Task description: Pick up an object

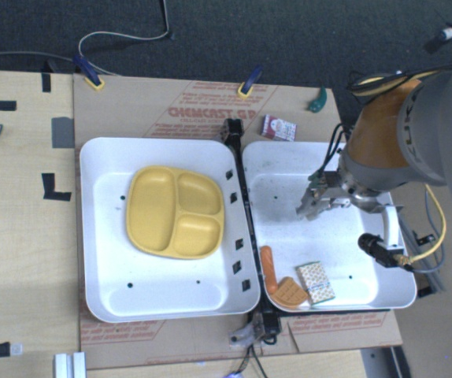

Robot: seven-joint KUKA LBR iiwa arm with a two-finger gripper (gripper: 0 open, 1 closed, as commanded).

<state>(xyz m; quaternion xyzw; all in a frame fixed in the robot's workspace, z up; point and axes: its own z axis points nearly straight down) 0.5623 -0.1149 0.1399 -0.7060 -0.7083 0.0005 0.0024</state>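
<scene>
On the cardboard (163,116) — red print reads "CHEMCAST".

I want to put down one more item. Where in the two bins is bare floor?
Left bin: a bare strip along the near wall, below the yellow divided plate. Right bin: bare floor at the far left, between the centre divider and the claw. Crowded: its near-left corner, with the carrot, cracker and patterned packet.

The 2 bins (100,211) look like smooth, glossy white plastic. The yellow divided plate (175,211) is matt plastic. Beneath lies brown printed cardboard (131,109), dull and papery, on a pale wood-grain bench (21,250).
</scene>
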